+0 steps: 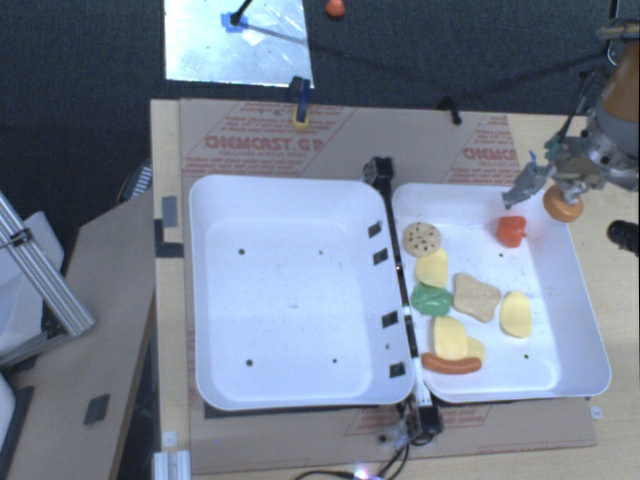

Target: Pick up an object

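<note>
Above the right bin's [585, 313] far corner, tool [545, 190] raised, clamped on an orange toy [563, 205].

Both white bins [290, 218] look like smooth, shiny plastic. The worktop [400, 133] is dull brown cardboard. A shiny metal sheet [200, 38] lies upper left.

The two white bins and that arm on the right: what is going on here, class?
A grey robot arm reaches in from the right, its hand raised over the far right corner of the right bin. A round orange item sits right at the hand, though whether it is gripped is unclear. In that bin lie toy foods: a cookie, a red piece, a toast slice, a green piece, yellow pieces and a sausage. The left bin sits alongside.
</note>
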{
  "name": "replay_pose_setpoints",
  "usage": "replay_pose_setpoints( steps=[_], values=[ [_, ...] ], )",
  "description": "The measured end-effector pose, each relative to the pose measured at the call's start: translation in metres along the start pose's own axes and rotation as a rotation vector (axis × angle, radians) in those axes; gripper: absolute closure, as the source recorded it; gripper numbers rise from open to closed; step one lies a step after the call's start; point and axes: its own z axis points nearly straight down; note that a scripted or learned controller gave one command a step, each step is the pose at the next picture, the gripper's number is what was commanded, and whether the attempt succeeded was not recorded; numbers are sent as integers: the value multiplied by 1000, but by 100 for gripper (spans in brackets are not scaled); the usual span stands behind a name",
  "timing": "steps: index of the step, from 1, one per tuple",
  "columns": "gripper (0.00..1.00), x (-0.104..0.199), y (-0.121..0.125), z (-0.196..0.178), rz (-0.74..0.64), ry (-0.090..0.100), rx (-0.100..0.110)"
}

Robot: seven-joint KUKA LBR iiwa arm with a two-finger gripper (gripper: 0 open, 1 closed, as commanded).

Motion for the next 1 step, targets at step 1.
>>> replay_pose_setpoints(
  steps=[1],
  values=[
    [0,43,-7,163,-4,4,8]
  ],
)
